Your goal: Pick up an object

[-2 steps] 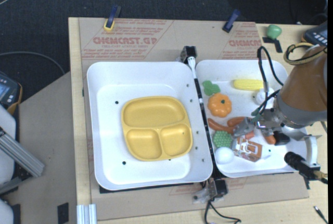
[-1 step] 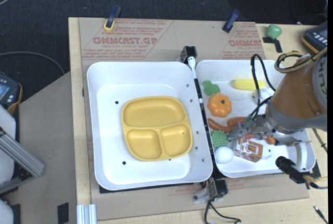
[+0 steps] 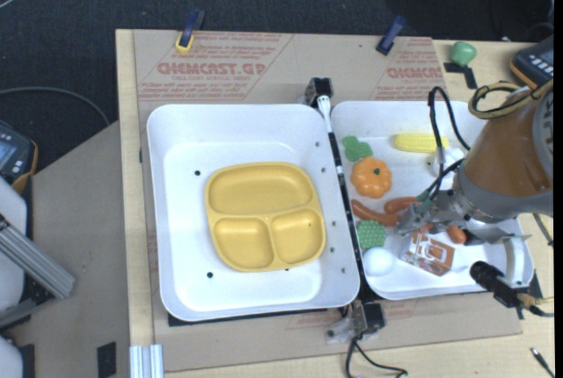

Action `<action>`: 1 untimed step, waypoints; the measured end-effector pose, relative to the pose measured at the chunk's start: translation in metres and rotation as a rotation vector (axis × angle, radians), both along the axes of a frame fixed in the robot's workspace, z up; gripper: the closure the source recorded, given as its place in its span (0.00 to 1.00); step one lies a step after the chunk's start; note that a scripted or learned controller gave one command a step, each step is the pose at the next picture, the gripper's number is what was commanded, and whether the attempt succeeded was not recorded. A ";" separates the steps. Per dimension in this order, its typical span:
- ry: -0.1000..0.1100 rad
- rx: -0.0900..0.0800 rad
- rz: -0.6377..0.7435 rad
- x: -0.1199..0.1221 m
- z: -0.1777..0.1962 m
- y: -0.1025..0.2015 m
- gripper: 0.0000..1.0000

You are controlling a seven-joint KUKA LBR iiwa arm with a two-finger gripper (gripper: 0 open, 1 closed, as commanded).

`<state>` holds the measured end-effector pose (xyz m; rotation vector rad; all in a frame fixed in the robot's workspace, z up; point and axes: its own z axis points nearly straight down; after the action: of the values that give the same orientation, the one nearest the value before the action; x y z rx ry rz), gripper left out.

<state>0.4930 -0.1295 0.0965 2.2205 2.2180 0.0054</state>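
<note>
- White plastic forms the two bins: the left bin [image 3: 171, 192] is bearing a yellow divided tray [image 3: 262, 214], while the right bin [image 3: 378, 114] is holding the clutter from which one object is to be picked.
- Grey and orange, the arm [image 3: 515, 165] is reaching in over the right bin's near-right part; it is covering much of the bin floor, so anything beneath it cannot be judged.
- The gripper [image 3: 426, 218] is sitting low among the items at the middle of the right bin. Whether its claw is spread or pressed together cannot be told here.
- The likeliest target, a clear packet with an orange-and-white label [image 3: 428, 254], is lying just below the gripper, toward the right bin's near wall. Its film is probably slick and floppy, so a pinch could be slipping off or lifting only a corner.
- The yellow corn [image 3: 417, 141] is lying near the right bin's far wall, well apart from the gripper.
- The orange pumpkin [image 3: 371, 177] is resting left of the gripper; a sideways sweep could be knocking it.
- The red-orange sausage shape [image 3: 376, 211] is lying just beside the gripper; crowding here risks a double grasp or a blocked closure.
- The white ball [image 3: 379, 262], near the right bin's near-left corner, could be rolling if nudged.
</note>
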 end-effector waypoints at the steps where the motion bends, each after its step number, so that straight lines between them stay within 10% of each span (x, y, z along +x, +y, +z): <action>1: -0.003 -0.003 0.001 0.003 0.061 -0.007 1.00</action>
<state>0.4955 -0.1364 0.1580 2.2158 2.2163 0.0049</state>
